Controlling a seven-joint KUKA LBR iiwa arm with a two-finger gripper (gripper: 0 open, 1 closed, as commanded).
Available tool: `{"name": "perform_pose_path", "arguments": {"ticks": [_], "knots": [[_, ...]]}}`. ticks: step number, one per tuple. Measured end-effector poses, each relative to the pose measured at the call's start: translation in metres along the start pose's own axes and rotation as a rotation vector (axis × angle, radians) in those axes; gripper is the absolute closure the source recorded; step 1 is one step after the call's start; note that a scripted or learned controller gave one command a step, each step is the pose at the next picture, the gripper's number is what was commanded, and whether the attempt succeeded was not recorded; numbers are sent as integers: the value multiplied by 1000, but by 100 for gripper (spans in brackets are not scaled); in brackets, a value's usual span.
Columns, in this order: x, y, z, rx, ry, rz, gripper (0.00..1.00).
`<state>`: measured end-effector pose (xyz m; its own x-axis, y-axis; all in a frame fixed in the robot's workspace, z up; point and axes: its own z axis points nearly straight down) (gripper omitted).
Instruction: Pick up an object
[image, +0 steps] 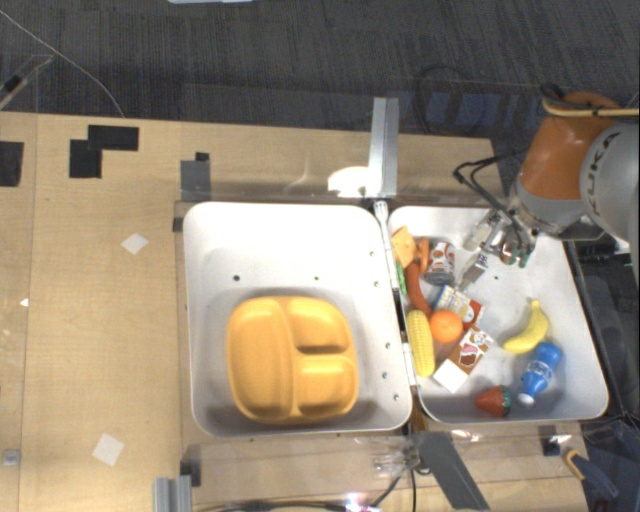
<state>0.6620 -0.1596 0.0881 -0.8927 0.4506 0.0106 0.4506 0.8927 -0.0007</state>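
Over right bin's far part, claw poised above cluttered toys, finger state impossible to tell, nothing visibly gripped; nearby orange, corn, banana, blue bottle; yellow tray in left bin.

Setting: we read this as a robotics lab | wooden bench with black tape marks and two white bins fixed side by side | metal brackets bolted between them | loose cables over dark carpet | toy food as test objects
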Motion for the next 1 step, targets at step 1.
{"name": "perform_pose_path", "arguments": {"ticks": [1], "knots": [[0,0,0,1,-1,0,0]]}}
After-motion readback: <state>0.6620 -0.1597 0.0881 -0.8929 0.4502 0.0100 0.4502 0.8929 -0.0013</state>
